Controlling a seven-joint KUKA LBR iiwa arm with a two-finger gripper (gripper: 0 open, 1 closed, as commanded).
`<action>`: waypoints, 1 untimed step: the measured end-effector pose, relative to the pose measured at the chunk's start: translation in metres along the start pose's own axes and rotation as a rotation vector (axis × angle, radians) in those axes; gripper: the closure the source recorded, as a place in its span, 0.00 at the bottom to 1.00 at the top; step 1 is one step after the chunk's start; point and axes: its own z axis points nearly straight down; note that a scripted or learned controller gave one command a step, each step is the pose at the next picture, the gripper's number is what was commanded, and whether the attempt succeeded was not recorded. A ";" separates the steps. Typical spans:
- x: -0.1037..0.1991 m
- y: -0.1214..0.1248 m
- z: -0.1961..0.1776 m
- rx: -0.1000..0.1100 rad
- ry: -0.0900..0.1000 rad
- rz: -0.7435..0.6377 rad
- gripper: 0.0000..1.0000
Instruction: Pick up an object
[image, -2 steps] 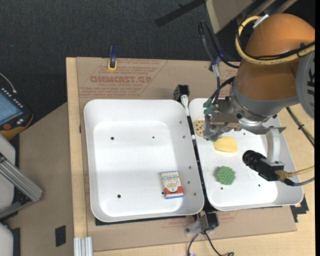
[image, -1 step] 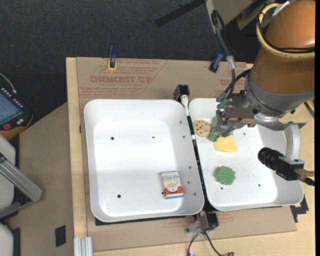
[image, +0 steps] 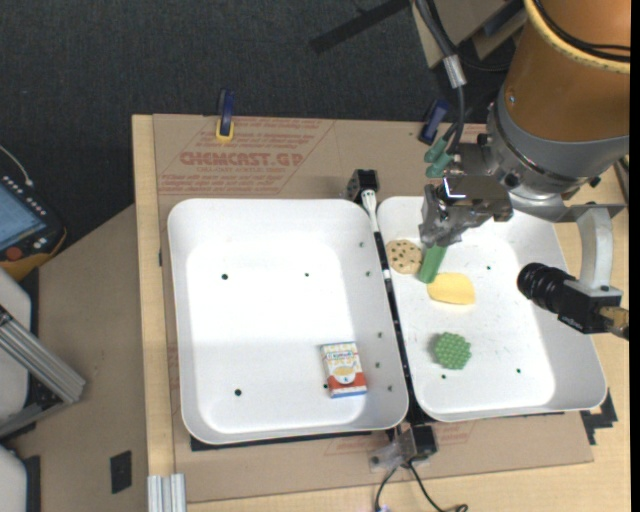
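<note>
The right bin holds a round brown cookie with dark chips, a yellow lump, a bumpy green round piece and a slim green stick-like piece. My gripper hangs over the far left part of this bin, just right of the cookie. The green stick's upper end meets the gripper's lower tip and the stick slants down towards the yellow lump. Whether it is gripped or lying in the bin is unclear. A small printed box lies in the left bin, near its front right corner.
A black divider runs between the two bins. A black cylindrical fitting juts over the right bin's right side. Cables hang from the arm above the gripper. A blue clamp grips the cardboard's far edge.
</note>
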 end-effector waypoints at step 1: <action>-0.052 -0.003 0.098 0.021 -0.005 0.010 1.00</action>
